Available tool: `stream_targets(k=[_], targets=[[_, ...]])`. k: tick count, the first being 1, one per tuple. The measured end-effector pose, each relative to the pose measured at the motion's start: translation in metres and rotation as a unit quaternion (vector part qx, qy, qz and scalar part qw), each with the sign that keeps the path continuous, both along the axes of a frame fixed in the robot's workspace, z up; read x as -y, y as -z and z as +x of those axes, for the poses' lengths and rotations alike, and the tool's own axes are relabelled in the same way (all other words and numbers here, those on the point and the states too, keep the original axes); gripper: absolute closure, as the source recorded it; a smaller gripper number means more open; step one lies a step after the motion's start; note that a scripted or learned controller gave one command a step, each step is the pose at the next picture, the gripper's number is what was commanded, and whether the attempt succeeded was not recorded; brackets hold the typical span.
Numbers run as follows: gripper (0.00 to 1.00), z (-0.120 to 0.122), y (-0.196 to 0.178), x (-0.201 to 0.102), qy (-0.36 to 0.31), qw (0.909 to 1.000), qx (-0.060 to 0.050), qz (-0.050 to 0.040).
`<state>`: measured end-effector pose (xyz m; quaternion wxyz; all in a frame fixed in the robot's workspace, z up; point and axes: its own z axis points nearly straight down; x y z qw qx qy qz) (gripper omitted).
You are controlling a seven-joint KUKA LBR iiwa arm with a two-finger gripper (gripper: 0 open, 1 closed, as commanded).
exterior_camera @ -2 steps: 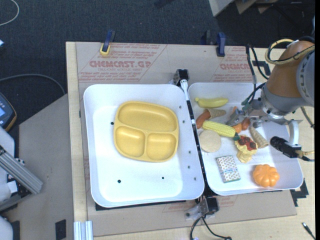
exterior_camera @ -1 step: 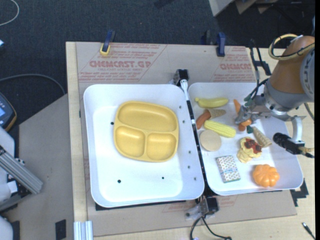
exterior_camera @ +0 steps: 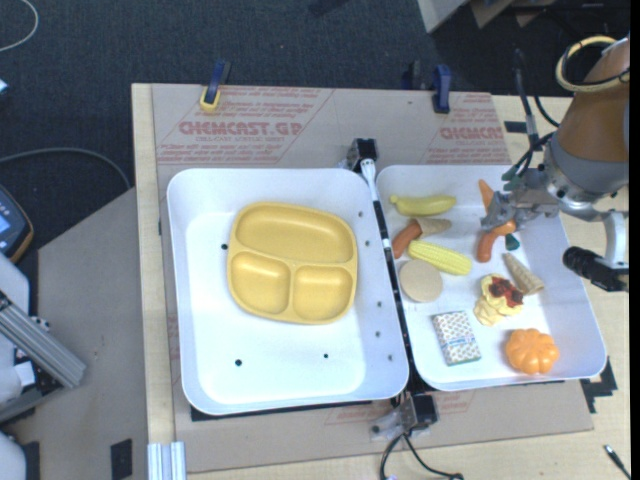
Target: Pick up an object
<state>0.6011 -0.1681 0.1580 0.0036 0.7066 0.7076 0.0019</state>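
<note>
The right bin holds several toy foods: a banana, a red sausage, a corn cob, a beige disc, a patterned small box, an orange pumpkin, a yellow and red piece and a tan wedge. My gripper is low over the bin's far right part, right above an orange carrot. The carrot's upper end lies under the gripper, and contact is unclear.
The left bin carries a yellow divided plate. A black divider with clips runs between the bins. Two clamps hold the cardboard at the far edge. The arm's body stands over the right bin's far right corner.
</note>
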Motion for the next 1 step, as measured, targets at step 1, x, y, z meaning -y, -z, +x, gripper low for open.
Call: stream_targets(k=[1], targets=[[1.00,-0.0020,-0.0450,-0.0037,0.000,1.0000,0.000,0.0001]])
